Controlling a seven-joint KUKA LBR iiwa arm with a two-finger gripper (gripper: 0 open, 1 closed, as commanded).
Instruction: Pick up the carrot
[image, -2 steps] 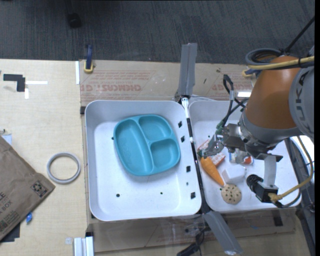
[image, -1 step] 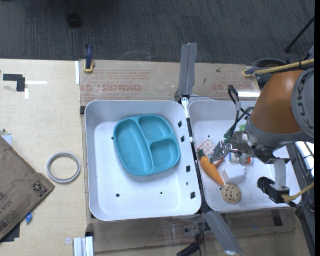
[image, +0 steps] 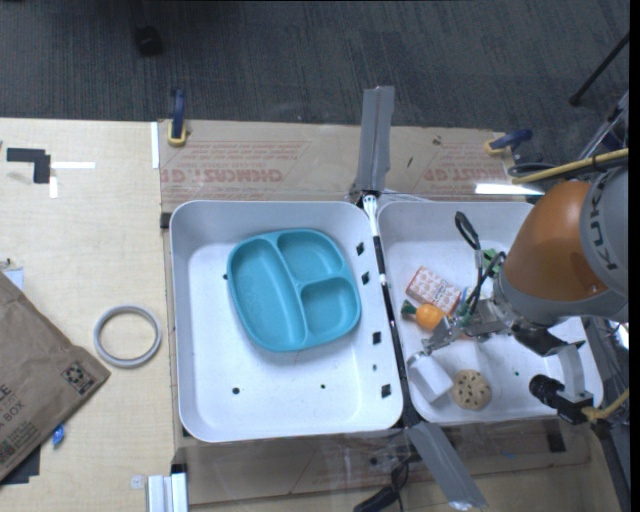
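The carrot (image: 427, 316), small and orange with a green tip at its left end, lies in the right bin (image: 500, 212) near the left wall. My gripper (image: 447, 335) comes in from the right under the grey and orange arm (image: 555, 245). It sits low in the bin, just right of and below the carrot, touching it or nearly so. The view does not show the carrot held.
In the right bin are a pink and white packet (image: 434, 288) above the carrot, a round cookie (image: 470, 389), a white block (image: 430, 378) and a dark utensil (image: 467, 230). The left bin (image: 200, 330) holds a blue divided plate (image: 294, 289). A tape ring (image: 127, 334) lies on the bench.
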